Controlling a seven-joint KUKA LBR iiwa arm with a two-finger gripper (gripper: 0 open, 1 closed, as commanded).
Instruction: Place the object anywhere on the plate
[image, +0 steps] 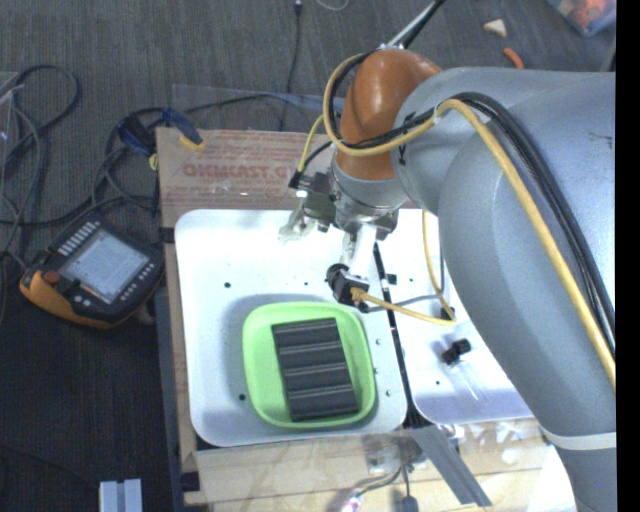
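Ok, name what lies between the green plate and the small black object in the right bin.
Camera view: between green plate and black object, only bare bin floor and the bins' adjoining rims.

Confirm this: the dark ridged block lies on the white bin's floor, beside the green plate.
Not quite. The camera view shows the dark ridged block lying on the green plate, inside its rim, not beside it. The plate itself rests on the floor of the white bin.
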